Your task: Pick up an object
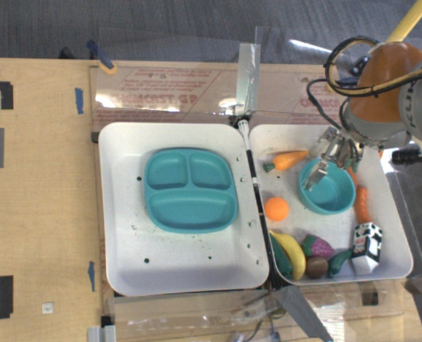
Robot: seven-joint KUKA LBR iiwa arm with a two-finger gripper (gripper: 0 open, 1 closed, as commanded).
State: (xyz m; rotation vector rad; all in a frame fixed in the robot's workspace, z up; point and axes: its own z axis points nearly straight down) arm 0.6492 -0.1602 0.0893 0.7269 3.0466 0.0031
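Gripper (327, 161) positioned over the far rim of the teal bowl (330, 194) in the right bin (400, 262). Fingers (315, 177) metallic, slanting down toward the bowl's near-left rim; spread moderately, nothing visible between them. No object held.

Candidate objects, all placed relative to the teal bowl:
- Carrot (289, 160): just beyond the bowl's far-left rim, nearest to the gripper. Long axis roughly across the bin, tip toward the divider between bins, slightly tilted.
- Orange ball (276, 209): left of the bowl, near side.
- Banana (288, 249): nearer the camera, left of the bowl, curved.
- Magenta piece (318, 246) and green piece (338, 261): directly on the near side of the bowl.
- Black-and-white carton (366, 244): near-right of the bowl.
- Second orange item (363, 204): pressed along the bowl's right side, long axis front to back.

Teal divided plate (190, 189) lying alone in the left bin (118, 212), well apart from the bowl.

Judgement: bowl rim directly under the fingertips, hence likeliest target; carrot requires a short shift left, with the finger line set across its long axis.
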